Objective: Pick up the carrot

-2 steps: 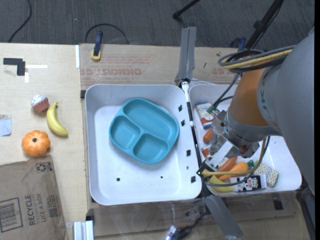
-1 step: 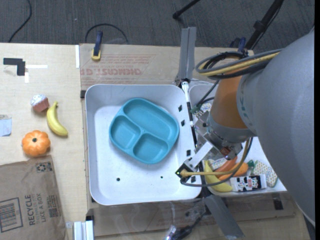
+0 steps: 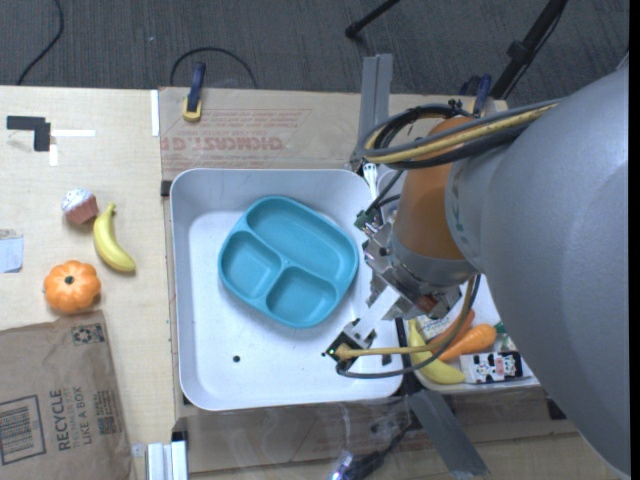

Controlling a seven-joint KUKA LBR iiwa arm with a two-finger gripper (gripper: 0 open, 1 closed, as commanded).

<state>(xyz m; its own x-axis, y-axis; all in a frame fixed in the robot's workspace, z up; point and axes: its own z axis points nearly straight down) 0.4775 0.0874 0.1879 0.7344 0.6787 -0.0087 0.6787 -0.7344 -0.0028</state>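
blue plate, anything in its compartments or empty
Empty: all three compartments of the blue plate show bare blue, and the carrot lies in the other bin.

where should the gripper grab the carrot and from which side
Probably across the carrot at its thick orange middle, coming from above. It lies slanted, partly under the arm, against a yellow banana and a small carton, so a sideways approach looks blocked.

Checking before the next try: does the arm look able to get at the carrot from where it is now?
Probably yes. The carrot lies in the right bin just below the arm's wrist, its upper side bare, though a banana and a small carton crowd against it.
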